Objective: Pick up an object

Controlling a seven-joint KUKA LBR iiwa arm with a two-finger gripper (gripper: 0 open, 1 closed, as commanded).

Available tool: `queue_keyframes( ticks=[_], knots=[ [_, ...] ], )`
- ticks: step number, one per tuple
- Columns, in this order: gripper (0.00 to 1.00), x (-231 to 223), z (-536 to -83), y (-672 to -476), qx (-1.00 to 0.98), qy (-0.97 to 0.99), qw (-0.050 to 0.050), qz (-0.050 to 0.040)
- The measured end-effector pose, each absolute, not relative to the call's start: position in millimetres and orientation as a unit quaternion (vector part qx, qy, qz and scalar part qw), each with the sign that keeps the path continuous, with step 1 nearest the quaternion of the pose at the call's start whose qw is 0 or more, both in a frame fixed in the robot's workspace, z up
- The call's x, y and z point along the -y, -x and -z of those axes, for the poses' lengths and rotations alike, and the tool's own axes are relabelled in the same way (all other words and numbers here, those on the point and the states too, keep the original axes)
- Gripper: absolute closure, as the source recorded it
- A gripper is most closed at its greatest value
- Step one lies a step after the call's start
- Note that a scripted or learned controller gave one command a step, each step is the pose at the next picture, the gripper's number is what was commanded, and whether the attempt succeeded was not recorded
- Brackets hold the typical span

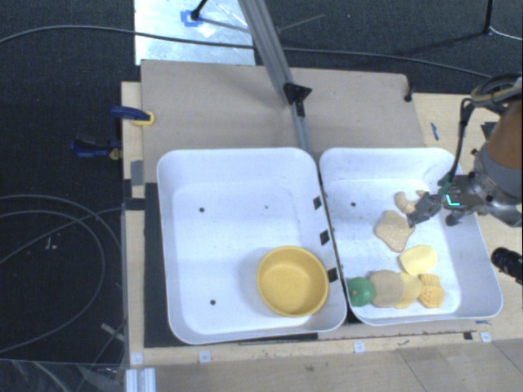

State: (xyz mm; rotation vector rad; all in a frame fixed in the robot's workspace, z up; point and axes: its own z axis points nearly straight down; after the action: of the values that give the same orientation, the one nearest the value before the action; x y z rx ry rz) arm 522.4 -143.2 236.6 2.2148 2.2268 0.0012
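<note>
nearest us, along the front wall of the right bin (490, 300), we see a green ball (360, 290), a tan lump (386, 287) and two yellow pieces (428, 291) packed touching each other; a pale yellow disc (417, 259) lies just behind. a yellow bowl (292, 280) sits in the left bin (188, 178). further back a beige piece (394, 230) lies just beside the hand (431, 207), which hovers low near the right wall. we cannot tell how it is set. we judge that a descent here could clip the wall or nudge the beige piece aside, and the crowded front row could come up in pairs. we can read no writing or brand.
</note>
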Motion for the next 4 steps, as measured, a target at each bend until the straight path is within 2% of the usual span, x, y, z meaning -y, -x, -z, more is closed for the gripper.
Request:
queue_keyframes(
  ticks=[1,4],
  knots=[
    [0.0,143,-237,-522.5,-0.709,-0.705,0.001,-0.0005],
    [0.0,132,-88,-532.3,-0.707,-0.707,-0.001,0.0005]
  ],
)
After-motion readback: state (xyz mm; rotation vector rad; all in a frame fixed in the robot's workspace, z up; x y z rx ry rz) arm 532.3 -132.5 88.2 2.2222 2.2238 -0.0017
